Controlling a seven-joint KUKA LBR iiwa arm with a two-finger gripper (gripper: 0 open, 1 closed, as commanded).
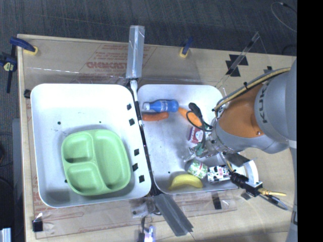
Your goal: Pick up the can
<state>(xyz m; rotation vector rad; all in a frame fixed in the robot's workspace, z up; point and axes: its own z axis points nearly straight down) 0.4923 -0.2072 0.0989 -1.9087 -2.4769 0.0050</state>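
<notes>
Can (pixel 198 169) lies on its side beside banana (pixel 184 181): light, thin-walled, slick. Grip across its round body. Gripper (pixel 204 147) hovers above; you can't tell its jaw state.

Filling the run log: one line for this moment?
arm: over right bin | gripper: low by can | grasp: unclear | banana: front edge | green tray: left bin

A green divided tray (pixel 96 161) is seen in the left bin (pixel 45 97), while a blue bottle (pixel 161 106), a carrot (pixel 155 117) and a banana (pixel 184 181) are seen in the right bin (pixel 166 155)
</notes>
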